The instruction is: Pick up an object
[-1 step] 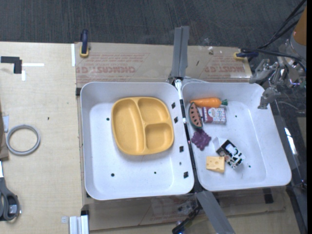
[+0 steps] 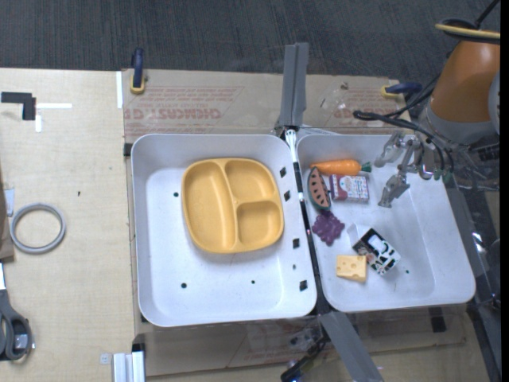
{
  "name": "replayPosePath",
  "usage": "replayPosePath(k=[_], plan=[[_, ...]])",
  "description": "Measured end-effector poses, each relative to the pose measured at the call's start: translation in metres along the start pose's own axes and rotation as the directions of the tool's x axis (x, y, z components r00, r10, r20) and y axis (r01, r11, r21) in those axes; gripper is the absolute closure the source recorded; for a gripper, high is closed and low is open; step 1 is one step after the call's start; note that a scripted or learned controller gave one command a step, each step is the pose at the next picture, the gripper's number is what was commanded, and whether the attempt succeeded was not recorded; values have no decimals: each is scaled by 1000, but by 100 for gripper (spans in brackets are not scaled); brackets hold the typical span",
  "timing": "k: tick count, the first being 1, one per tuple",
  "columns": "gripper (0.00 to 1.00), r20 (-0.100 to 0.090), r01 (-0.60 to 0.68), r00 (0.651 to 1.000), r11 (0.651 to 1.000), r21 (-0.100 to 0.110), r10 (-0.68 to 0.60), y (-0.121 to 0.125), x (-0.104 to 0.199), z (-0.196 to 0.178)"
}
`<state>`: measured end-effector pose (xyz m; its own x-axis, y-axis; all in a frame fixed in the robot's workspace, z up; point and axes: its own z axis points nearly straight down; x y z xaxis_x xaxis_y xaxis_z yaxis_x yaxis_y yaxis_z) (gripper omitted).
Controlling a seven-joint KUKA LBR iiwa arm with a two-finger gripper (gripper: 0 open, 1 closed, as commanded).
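The right bin holds an orange carrot, a watermelon slice, a small red and white carton, purple grapes, a cheese wedge and a black and white toy. My gripper hangs over the bin's upper right part, just right of the carton and carrot. Its fingers are spread open with nothing between them. A yellow divided plate lies in the left bin.
A grey bar runs along the divide between the bins. On the bench to the left lie a tape ring and scissors. Clamps sit at the cardboard's back edge.
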<state>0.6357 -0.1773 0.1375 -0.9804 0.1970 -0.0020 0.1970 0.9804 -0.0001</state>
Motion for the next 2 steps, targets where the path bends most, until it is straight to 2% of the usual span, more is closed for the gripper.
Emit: replayPosePath(k=[1,2], plan=[[0,-1,13,1000,1000,2,-13,58,14,39],[0,-13,-345,939,939,10,345,71,15,47]])
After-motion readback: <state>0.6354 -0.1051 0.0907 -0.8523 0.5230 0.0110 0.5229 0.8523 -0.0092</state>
